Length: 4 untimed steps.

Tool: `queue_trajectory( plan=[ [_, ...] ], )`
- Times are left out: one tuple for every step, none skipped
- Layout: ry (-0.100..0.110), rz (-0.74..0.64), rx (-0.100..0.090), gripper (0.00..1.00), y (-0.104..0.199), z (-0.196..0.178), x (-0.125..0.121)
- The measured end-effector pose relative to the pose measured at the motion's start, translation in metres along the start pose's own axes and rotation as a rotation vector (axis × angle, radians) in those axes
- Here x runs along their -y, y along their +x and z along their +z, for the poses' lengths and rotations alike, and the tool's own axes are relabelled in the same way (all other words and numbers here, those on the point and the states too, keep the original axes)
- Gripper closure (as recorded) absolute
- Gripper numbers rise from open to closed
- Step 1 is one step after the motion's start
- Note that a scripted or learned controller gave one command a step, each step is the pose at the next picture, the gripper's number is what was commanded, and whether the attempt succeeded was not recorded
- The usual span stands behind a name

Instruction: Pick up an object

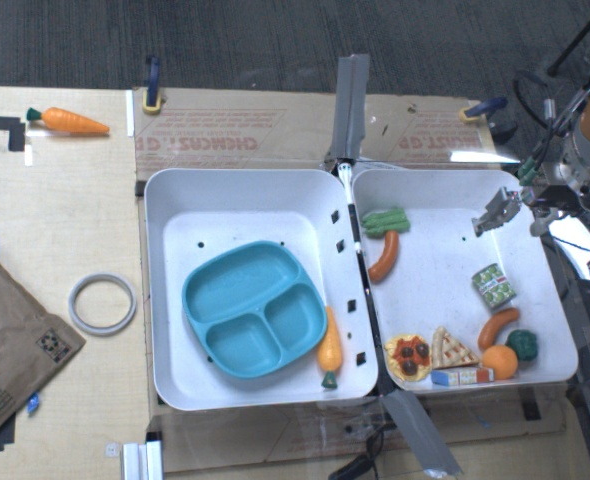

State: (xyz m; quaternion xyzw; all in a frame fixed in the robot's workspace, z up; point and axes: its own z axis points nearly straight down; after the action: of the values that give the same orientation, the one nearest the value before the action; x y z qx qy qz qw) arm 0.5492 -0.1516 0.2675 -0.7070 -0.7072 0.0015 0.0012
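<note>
- I see the gripper [518, 211] over the right bin's [430, 278] far right corner, fingers look spread apart with nothing between them, though it's small and hard to read.
- Right bin contents: green pepper [385, 220] touching a sausage [383, 257]; green-white carton [493, 286] mid-right; second sausage [498, 322], orange [499, 361], broccoli [522, 345], pizza slice [453, 348], small pizza [408, 356], flat box [462, 376] clustered at the near edge.
- Left bin [170, 298] holds a blue divided tray [253, 309], with a carrot [330, 347] just beside it.
- Bench left: another carrot [67, 121], tape ring [102, 302].
</note>
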Motion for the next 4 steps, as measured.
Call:
queue_trajectory(
  plan=[
    [-0.001, 0.040, -0.001, 0.00, -0.049, 0.057, 0.015],
    [0.004, 0.137, -0.007, 0.00, -0.063, 0.154, 0.014],
    [0.003, 0.140, -0.004, 1.00, -0.064, 0.145, 0.013],
    [-0.002, 0.136, 0.000, 1.00, 0.005, 0.077, -0.034]
  ],
)
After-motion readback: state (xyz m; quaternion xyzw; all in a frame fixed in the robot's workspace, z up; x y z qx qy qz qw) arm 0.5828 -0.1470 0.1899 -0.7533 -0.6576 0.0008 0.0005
